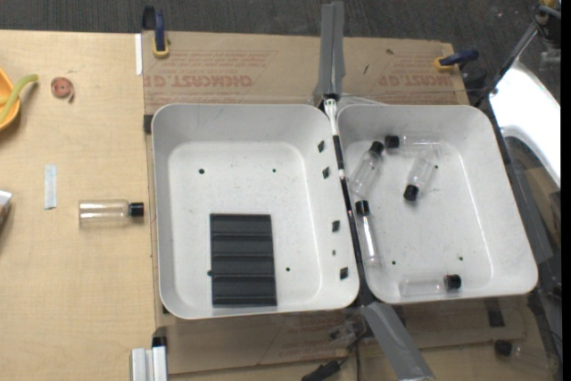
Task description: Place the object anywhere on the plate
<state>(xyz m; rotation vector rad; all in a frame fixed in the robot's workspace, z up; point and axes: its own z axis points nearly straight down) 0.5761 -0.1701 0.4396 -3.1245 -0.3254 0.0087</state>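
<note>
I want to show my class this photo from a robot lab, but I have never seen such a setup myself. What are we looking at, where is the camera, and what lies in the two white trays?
The camera is fixed above a bench and looks down at a slant. Two shallow white bins sit side by side on brown cardboard. The left bin holds a dark ribbed plate. The right bin holds several clear vials with black caps, scattered and lying down. Another vial lies outside the bins, on the wooden bench at the left. The white and grey shape at the right edge is probably part of the robot arm; its gripper cannot be made out, and nothing is seen being held.
</note>
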